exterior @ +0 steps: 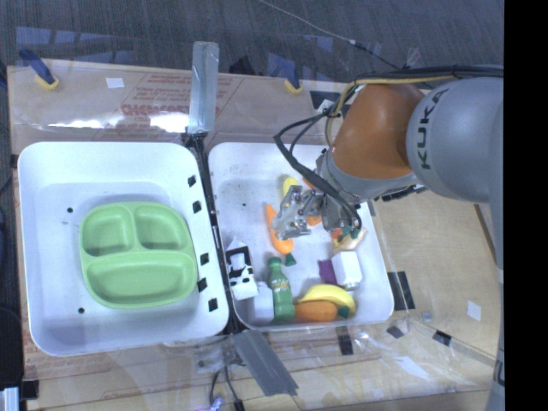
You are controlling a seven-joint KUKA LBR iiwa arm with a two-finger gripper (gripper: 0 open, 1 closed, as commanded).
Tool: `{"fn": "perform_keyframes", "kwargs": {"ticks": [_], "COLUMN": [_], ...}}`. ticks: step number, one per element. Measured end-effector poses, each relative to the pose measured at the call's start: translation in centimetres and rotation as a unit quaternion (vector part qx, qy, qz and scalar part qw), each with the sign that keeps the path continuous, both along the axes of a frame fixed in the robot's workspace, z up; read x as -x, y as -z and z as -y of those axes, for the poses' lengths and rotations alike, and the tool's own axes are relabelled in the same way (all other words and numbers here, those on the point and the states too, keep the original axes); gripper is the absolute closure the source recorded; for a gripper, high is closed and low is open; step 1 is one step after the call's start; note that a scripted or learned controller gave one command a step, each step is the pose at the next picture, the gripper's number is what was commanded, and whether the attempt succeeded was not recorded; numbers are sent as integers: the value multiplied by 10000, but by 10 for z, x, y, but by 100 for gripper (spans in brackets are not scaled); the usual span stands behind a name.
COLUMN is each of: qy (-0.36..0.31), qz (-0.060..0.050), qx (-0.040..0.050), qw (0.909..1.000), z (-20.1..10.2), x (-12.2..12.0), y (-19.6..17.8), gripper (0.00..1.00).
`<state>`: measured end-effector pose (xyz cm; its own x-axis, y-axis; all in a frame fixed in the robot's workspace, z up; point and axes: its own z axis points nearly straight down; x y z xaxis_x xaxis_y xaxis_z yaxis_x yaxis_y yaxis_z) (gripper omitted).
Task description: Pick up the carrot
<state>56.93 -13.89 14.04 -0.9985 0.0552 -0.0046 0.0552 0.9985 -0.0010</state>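
You see the carrot [279,232] lying in the right bin [224,197], near its middle, with the claw [295,217] low over it, right at its upper end. Whether the claw is spread or closed you cannot tell — the left bin [38,229] holds a green divided plate [135,253]

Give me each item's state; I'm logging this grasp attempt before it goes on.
gripper: down in the right bin, over the carrot
carrot: lying in the right bin, partly hidden by the gripper
green bottle: lying on its side
banana: lying near the front wall
green divided plate: flat in the left bin
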Motion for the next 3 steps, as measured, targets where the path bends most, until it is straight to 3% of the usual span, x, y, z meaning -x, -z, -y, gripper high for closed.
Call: {"fn": "perform_keyframes", "kwargs": {"ticks": [1, 2, 3], "qy": [482, 988, 2144], "qz": [12, 3, -37], "qx": [-14, -3, -10], "qw": [9988, 9951, 9767], "z": [-72, -49, -88], "x": [15, -7, 56], "y": [-54, -104, -50], "gripper": [100, 100, 100]}}
